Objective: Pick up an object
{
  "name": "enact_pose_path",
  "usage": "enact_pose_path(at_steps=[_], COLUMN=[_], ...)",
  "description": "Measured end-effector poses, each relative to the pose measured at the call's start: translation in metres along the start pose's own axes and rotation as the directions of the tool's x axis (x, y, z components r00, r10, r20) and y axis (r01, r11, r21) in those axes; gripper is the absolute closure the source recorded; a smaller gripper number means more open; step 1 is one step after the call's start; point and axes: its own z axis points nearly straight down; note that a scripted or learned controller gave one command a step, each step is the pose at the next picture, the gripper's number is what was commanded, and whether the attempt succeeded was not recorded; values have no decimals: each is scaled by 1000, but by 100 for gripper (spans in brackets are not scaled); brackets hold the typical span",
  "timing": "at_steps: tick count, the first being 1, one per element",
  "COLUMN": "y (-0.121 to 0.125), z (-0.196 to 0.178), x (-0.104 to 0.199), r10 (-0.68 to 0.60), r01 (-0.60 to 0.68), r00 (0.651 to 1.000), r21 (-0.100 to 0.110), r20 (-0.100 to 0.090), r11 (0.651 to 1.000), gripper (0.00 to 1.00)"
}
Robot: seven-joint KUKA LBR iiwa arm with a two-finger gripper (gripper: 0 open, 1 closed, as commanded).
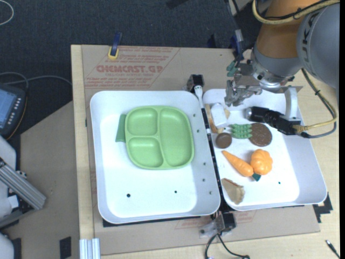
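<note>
Partly behind the arm, right bin; jaws' stance unclear.

— Where is the arm?

— It reaches in from the right, a grey arm with its orange band at the top right of the view, the wrist bent downward.

— And the gripper?

— The gripper hangs below the wrist and points down, toward the far left. Its metal body is lit and plain to see.

— Fingers?

— Too small and cluttered to judge.
</note>
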Motion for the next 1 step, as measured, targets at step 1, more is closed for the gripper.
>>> enact_pose_path(at_steps=[1], y=[11], z=[1], x=[52], r10=[1], r01=[-1], r00=[1000], r21=[0], r20=[0], r11=[1000], gripper=[100])
